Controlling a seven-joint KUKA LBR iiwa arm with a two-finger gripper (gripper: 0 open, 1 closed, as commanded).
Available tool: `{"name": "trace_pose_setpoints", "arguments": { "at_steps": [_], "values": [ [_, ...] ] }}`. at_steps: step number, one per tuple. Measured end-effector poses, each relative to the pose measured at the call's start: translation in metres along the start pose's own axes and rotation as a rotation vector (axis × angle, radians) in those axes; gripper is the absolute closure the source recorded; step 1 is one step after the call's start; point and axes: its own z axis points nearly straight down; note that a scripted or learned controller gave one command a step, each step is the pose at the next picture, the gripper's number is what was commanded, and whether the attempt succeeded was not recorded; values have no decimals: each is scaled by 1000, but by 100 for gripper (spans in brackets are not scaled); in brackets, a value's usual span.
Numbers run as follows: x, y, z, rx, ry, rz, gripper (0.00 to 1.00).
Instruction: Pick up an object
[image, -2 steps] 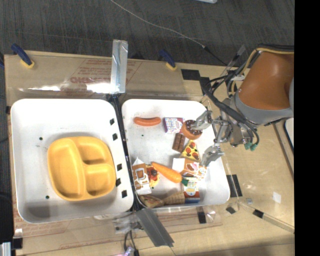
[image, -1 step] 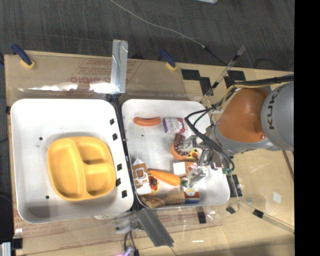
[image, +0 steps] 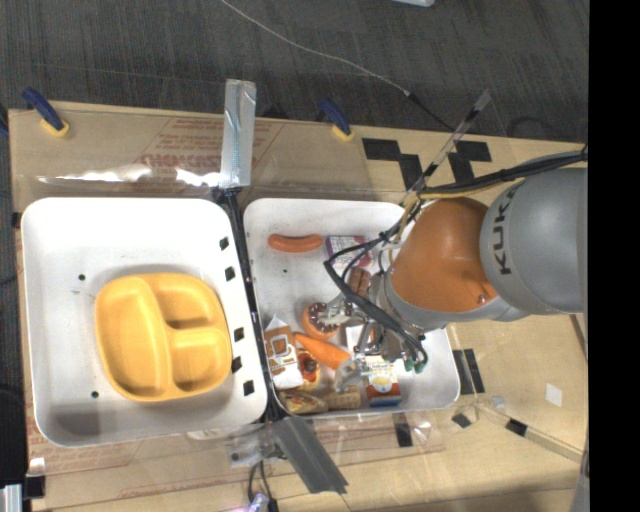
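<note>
Reaching into the right bin, the gripper hovers beside the carrot, probably targeting it; its grip state cannot be told.

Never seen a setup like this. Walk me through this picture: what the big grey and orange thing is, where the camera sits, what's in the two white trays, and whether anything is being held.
The camera is fixed above a bench and looks down at a slant. The big grey machine with the orange band is a robot arm, reaching in from the right of the picture. Its job is to pick up an object.

Two shallow white plastic bins sit side by side. The left bin holds a yellow plastic plate divided into compartments. The right bin holds a jumble of toy food: a reddish-brown sausage near the far wall, a long orange carrot lower down, and some small packets I cannot identify.

The arm's pincer is down among the clutter beside the carrot. Cables and the wrist partly cover it, so I cannot tell whether it holds anything.
</note>
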Motion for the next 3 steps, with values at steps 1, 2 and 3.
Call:
{"name": "trace_pose_setpoints", "arguments": {
  "at_steps": [1,2,3],
  "values": [
    [9,42,-4,8,-22,-34,0],
    [-17,15,4,-3,15,-110,0],
    [2,48,0,2,-3,-149,0]
  ]
}}
